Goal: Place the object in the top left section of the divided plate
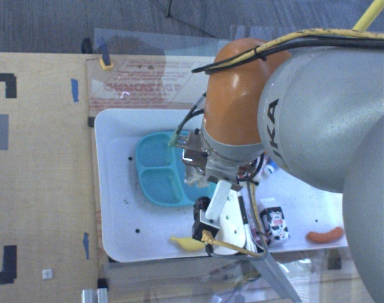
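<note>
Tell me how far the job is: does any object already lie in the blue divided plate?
Done: nothing; the visible sections of the blue plastic divided plate hold no object, and the arm hides its right part. In hand: the gripper hangs over that part; whether it holds anything is unclear. Left: the placing; a yellow banana-shaped toy lies outside the plate in the white bin.

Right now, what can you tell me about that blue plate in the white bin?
The blue plate lies flat on the floor of the white bin, in its left part. It looks like smooth turquoise plastic, with rounded corners and raised ridges dividing it into sections; two show, one above the other. The robot arm hangs over its right side and hides the rest.
</note>
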You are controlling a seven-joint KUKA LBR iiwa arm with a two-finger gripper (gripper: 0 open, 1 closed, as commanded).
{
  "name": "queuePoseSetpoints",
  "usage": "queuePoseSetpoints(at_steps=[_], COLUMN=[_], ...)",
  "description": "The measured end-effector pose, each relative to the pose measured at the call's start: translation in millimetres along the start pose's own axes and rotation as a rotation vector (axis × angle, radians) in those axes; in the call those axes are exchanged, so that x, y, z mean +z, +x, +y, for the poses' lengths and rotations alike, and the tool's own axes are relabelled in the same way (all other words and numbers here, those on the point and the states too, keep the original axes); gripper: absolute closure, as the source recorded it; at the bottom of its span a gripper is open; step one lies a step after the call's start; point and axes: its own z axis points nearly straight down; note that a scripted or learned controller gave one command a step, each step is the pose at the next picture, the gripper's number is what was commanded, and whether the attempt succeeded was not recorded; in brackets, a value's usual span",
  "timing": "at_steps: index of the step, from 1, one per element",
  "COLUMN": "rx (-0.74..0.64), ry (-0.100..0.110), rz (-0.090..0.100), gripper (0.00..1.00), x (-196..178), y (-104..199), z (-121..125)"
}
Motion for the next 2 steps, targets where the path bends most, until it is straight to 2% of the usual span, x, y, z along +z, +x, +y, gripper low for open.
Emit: queuePoseSetpoints(at_steps=[1, 2], rx=[0.0, -0.003], ry=[0.0, 0.003], rz=[0.0, -0.004], gripper=[0.0, 1.0], x=[0.1, -7.3], y=[0.3, 1.8], z=[-0.3, 0.2])
